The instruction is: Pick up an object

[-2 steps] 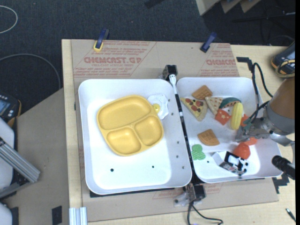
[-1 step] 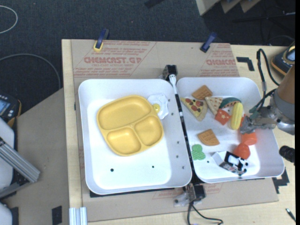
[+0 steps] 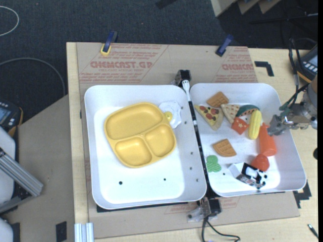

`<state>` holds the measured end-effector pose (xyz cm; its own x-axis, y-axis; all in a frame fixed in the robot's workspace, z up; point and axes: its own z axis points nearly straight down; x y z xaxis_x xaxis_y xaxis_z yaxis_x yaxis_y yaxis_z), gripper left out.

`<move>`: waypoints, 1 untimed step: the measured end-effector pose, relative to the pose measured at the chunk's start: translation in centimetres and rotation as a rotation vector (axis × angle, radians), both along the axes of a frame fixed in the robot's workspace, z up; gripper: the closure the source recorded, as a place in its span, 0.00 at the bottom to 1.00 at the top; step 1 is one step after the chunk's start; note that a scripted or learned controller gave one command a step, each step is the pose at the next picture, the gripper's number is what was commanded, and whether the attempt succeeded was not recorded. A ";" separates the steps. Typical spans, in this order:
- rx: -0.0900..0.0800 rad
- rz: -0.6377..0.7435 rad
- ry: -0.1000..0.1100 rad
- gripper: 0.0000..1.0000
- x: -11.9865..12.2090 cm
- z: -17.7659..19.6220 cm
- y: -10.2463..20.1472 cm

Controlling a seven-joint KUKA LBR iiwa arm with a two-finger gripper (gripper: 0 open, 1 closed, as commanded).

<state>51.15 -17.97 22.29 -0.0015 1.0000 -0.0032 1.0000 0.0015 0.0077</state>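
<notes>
Progress is judged slight: nothing has been lifted. The pincer (image 3: pixel 276 126) is seen at the right bin's (image 3: pixel 287 178) right edge, just above the orange carrot (image 3: pixel 267 144); its state cannot be told. The toys remain inside that bin.

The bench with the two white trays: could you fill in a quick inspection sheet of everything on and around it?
Surface: wooden bench bearing left bin and right bin, side by side.
Job's things: right bin holds pizza slice, cracker, corn cob, carrot, green piece, black-and-white toy.
Clutter: yellow divided plate and fried-egg toy in left bin.
Pincer: pincer at the right bin's right side, beside the carrot; grip unclear.
Cables: cable at front edge.
Surroundings: dark carpet; two clamps at back.
</notes>
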 end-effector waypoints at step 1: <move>0.006 0.004 0.008 1.00 0.6 -0.3 4.6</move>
